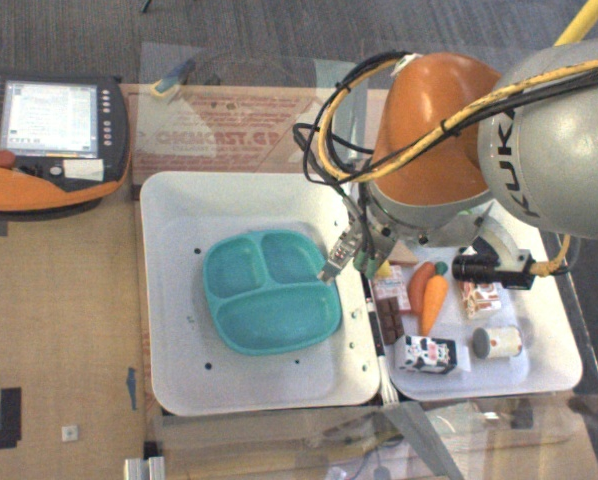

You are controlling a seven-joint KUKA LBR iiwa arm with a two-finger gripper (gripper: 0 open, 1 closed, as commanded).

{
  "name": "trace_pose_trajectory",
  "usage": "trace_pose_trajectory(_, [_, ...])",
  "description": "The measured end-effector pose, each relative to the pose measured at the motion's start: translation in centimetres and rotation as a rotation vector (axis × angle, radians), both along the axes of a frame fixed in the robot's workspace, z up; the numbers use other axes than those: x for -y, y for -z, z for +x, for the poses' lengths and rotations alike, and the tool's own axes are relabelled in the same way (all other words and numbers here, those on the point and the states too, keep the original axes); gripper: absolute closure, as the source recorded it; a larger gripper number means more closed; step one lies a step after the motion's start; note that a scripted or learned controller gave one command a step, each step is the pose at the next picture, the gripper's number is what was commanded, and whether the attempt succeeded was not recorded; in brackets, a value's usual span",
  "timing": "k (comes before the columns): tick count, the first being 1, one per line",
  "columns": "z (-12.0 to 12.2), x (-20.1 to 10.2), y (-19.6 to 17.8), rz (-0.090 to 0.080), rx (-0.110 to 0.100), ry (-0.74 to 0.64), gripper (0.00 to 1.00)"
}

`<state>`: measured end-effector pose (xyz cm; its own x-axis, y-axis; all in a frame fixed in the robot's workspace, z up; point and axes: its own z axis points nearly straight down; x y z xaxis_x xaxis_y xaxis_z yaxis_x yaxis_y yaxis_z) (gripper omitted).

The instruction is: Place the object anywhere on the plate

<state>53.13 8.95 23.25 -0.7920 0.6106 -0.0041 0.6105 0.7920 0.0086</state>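
Note:
A teal plate (269, 293) with three compartments lies in the left white bin (174, 268); nothing lies on it. My gripper (337, 260) hangs just over the plate's right rim, near the wall between the two bins, below the big orange wrist band. Whether anything is in it is hidden from this angle. The right bin (554, 363) holds an orange carrot (432, 300), a brown chocolate bar (387, 320), a black-and-white carton (427, 354), a small can (497, 342) and a red-and-white box (482, 298).
The arm's grey and orange body covers the back of the right bin. A teach pendant (49, 143) sits on the bench at the far left. A cardboard sheet (229, 133) lies behind the left bin.

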Motion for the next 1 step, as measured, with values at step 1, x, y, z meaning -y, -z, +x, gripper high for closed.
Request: trace_pose_trajectory(1, [0.00,0.00,0.01,0.000,0.000,0.000,0.00])
